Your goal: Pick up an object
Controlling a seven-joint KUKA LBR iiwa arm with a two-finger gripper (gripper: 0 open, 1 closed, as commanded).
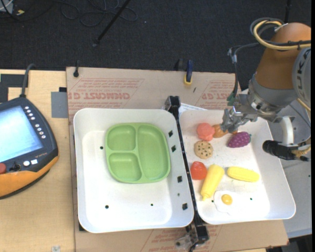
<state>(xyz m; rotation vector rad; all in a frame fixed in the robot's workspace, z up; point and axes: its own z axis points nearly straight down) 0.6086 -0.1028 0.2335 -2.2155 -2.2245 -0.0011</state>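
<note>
Right now we have our gripper [230, 124] low over the far side of the right bin [283, 206], among the toy foods. Its tip sits between the pinkish-red round piece [205, 130] on the camera's left and the purple grape bunch [240, 139] on the camera's right, with a small orange bit [219, 132] just beside it. We cannot tell from this slanted view how the claw is set, nor whether anything sits in it. We judge the orange bit or the grapes to be the likeliest target: both lie just beside the tip, the grapes slightly nearer the camera, their long axis running roughly across the bin. Farther toward us lie the cookie [203, 149], yellow corn [211, 180], banana [243, 174] and fried egg [224, 200]. The green tray [137, 152] rests in the left bin [89, 203].
</note>
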